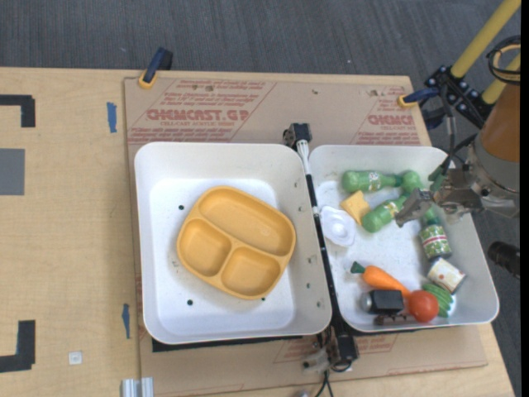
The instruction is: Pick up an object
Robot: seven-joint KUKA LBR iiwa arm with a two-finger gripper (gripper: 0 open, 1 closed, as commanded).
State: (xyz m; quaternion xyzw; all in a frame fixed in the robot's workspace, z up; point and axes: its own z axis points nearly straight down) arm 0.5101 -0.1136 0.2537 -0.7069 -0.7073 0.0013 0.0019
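A green bottle [383, 214] lies tilted in the right bin [488, 292], just beside a yellow wedge [356, 206] and below a second green bottle [374, 179]. The gripper [423, 206] is seen low over this cluster, just to the right of the tilted bottle and above a small labelled bottle [433, 240]. Whether it is apart or together cannot be told, and nothing is seen held. The approach step is judged to be in hand. Next, one object must be singled out, straddled cleanly and clamped before lifting. A carrot [383, 278] and a tomato [423, 305] lie nearer the bin's front; the left bin [157, 246] bears a yellow divided plate [235, 242].
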